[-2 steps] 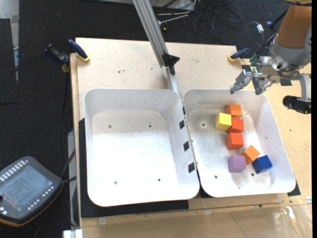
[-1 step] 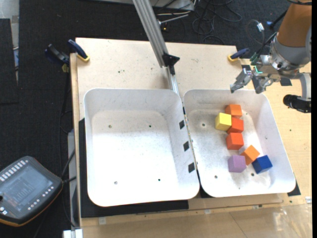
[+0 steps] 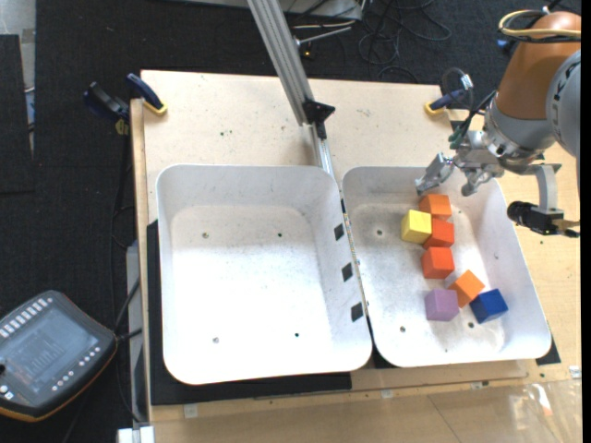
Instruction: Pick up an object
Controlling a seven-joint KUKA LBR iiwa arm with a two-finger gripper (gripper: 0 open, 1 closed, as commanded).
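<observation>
The right bin (image 3: 388,335) holds several small blocks along its right side: a yellow block (image 3: 416,226), orange blocks (image 3: 439,205) (image 3: 441,233) (image 3: 438,262) (image 3: 468,284), a purple block (image 3: 441,304) and a blue block (image 3: 488,305). My gripper (image 3: 454,180) hangs over the bin's far right part, just above the topmost orange block. Its two fingers (image 3: 431,174) are spread apart, open, with nothing between them.
The left bin (image 3: 185,210) lies beside the right one. A slanted metal pole (image 3: 282,44) crosses the back of the bench down to the bins' divide. Blue-and-yellow clamps (image 3: 146,92) (image 3: 449,98) sit at the bench's far corners. A pendant (image 3: 46,349) lies at lower left.
</observation>
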